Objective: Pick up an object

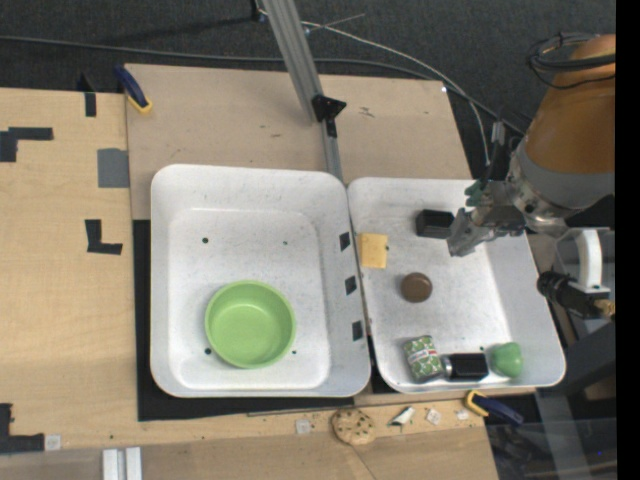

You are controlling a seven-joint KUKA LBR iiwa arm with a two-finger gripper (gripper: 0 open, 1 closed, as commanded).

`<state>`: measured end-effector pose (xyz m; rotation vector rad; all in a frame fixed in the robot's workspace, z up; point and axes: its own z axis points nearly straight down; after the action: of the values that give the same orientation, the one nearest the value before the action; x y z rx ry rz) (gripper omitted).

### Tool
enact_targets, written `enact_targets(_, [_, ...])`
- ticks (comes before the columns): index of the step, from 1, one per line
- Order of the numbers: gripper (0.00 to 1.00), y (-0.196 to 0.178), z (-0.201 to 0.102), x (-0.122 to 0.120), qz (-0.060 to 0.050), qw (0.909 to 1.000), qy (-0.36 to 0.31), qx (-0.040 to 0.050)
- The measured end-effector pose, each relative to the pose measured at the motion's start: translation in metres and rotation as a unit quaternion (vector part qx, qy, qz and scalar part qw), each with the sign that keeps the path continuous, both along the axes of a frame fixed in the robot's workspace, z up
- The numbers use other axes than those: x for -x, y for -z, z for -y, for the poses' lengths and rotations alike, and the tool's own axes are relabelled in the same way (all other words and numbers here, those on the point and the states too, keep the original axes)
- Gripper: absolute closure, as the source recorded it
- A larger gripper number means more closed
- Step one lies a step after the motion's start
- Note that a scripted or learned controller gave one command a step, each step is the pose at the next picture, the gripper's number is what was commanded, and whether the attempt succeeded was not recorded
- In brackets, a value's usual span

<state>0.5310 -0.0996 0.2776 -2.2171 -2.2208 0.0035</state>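
The left bin point(170, 208), at centre-left of the frame, is occupied by a green bowl point(250, 324): probably light, stiff plastic, best taken at its thin rim. The right bin point(390, 200) carries the smaller pieces. A yellow sponge-like square point(373, 250) is seen at its left edge, judged soft and compressible. A black and silver item point(466, 367) lies along the lower wall, between a green patterned packet point(423, 358) and a small green object point(507, 359). A brown round piece point(417, 287) sits mid-bin, apart from the rest, likely hard and prone to roll. The gripper point(466, 236) is placed at the bin's upper right, just beside a dark block point(434, 224); whether the jaws are apart or together cannot be told.
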Motion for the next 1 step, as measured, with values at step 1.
enact_targets(1, [0.0, 0.0, 0.0, 0.0, 0.0, 1.0, 0.0, 0.0])
